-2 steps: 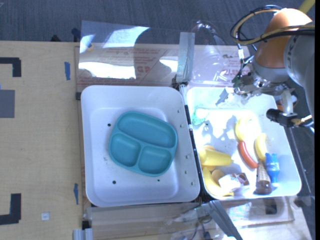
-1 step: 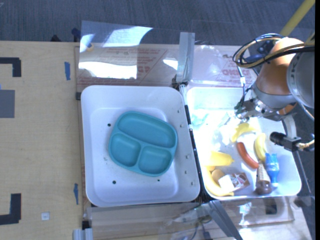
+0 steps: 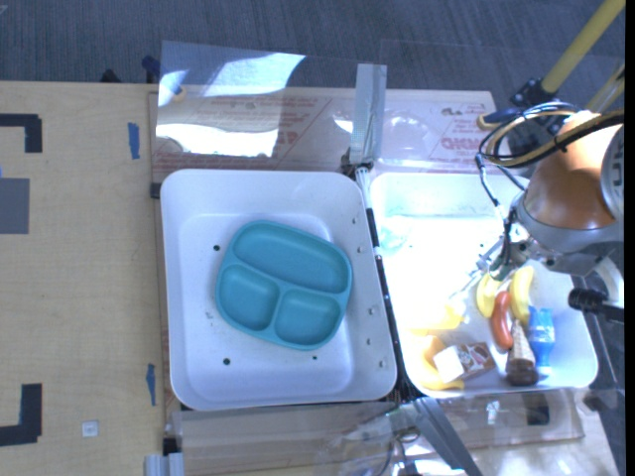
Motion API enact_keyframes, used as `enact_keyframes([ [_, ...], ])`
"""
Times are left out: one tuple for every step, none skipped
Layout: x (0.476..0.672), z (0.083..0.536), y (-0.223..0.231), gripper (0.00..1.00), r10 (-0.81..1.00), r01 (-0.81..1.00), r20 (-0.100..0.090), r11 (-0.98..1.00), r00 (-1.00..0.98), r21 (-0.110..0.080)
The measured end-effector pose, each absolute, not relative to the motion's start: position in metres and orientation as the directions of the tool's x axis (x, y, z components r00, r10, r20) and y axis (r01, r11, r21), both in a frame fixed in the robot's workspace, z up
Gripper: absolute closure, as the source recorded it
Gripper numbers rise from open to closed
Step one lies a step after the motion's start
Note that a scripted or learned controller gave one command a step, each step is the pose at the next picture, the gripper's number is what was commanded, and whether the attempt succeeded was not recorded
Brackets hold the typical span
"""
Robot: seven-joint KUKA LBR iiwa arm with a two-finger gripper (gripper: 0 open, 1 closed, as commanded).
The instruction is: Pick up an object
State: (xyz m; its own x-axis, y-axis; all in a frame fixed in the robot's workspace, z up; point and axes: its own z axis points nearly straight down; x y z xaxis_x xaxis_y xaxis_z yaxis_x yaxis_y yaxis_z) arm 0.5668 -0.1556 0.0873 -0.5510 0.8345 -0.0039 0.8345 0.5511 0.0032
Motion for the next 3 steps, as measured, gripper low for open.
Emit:
enact_keyframes([
  [0.483,0.087,-0.187,0.0,0.946,0.946,-0.003,0.323,-0.323,0.004],
  [0.591,0.155,-0.14,0.0,0.764,0.764,-0.008,0.645,-0.645,0.008],
  [0.605,0.087,-0.12,0.0,0.893,0.893,-0.003,0.45,-0.45,0.004],
])
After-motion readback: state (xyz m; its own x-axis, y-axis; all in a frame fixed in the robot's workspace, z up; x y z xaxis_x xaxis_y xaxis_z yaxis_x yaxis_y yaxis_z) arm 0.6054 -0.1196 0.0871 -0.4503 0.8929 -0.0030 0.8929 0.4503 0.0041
